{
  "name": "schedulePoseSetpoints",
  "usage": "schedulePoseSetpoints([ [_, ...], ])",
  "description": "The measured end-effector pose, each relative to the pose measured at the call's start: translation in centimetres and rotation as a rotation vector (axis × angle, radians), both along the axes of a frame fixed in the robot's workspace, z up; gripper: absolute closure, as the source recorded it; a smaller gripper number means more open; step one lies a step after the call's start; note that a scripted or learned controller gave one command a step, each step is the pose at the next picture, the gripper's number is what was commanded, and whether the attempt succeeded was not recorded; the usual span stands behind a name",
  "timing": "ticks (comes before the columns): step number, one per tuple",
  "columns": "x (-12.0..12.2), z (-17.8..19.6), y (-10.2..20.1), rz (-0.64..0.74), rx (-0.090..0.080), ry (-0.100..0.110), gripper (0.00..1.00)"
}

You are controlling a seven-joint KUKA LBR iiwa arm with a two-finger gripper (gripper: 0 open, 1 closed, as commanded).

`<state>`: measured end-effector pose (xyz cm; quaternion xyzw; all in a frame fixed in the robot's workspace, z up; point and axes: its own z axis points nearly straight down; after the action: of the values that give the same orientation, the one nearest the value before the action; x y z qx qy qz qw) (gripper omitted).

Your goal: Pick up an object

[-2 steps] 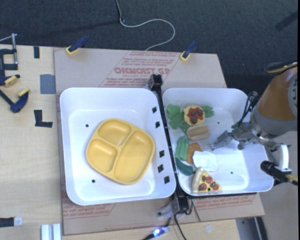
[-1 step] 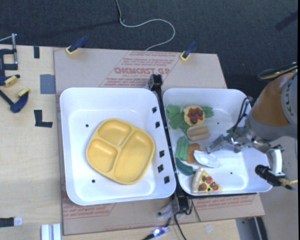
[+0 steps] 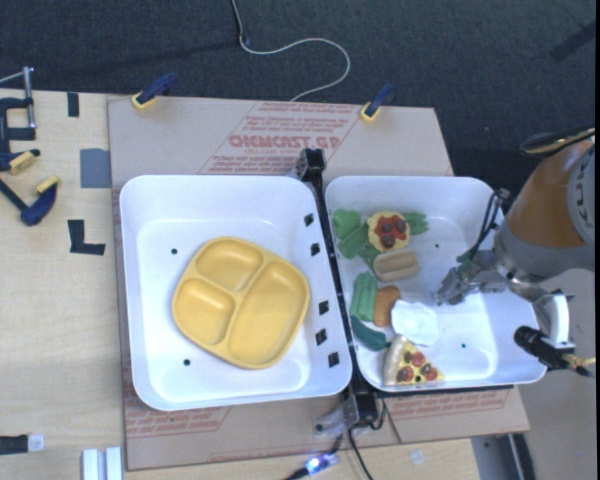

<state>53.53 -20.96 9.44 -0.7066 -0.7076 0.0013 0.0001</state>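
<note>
The gripper [image 3: 453, 290] hangs low inside the right bin [image 3: 480, 363], its dark fingers [image 3: 448, 294] angled toward the toys; whether they stand wide or narrow cannot be told, and nothing shows between them. Just left of the fingers lies a white cloth-like piece [image 3: 416, 321], beside an orange toy [image 3: 385, 305] and a green pod [image 3: 364, 302]. Farther off sit a hot dog bun [image 3: 396, 265] and a tomato-topped toy on green leaves [image 3: 388, 229]; a pizza slice [image 3: 411, 364] lies at the bin's near edge. The left bin [image 3: 145, 368] holds a yellow divided plate [image 3: 241, 301]. Both bins rest on cardboard [image 3: 270, 143] clamped to the wooden counter [image 3: 40, 348]; dark carpet [image 3: 110, 18] lies beyond.
</note>
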Motion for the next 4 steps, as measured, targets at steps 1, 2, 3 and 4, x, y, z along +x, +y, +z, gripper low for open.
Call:
schedulePoseSetpoints([
  [1, -0.2, 4.2, 0.3, 0.000, 0.002, -0.002, 1.00],
  [2, 0.2, 8.4, 0.3, 0.000, 0.001, -0.003, 1.00],
  [3, 0.3, 13.2, 0.3, 0.000, 0.001, -0.004, 1.00],
  [4, 1.9, 13.5, 5.5, 0.005, 0.004, 0.000, 1.00],
])
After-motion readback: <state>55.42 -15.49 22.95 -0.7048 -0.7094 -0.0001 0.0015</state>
